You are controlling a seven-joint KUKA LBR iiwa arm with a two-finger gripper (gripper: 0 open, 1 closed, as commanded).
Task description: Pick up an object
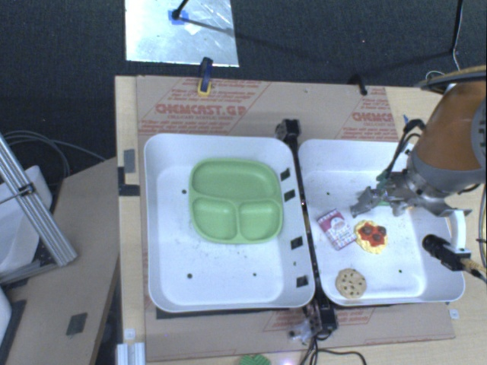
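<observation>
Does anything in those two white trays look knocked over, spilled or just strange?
Nothing stands out. The green divided plate sits flat in the left bin; the small packet, pizza toy and cookie lie apart in the right bin.

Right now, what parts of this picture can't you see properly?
- Grey two-finger gripper, camera view: too small and blurred to tell how its fingers stand.
- Small pink-and-white packet: print too small to read.
- Grey arm with orange band: cut off by the right edge.
- Red-and-yellow toy: too blurred to identify.

we see the robot arm point(456, 139): a rounded orange band above a grey wrist, black cables looping alongside, ending in a metal gripper point(370, 200) with slim silver-grey fingers.
</observation>
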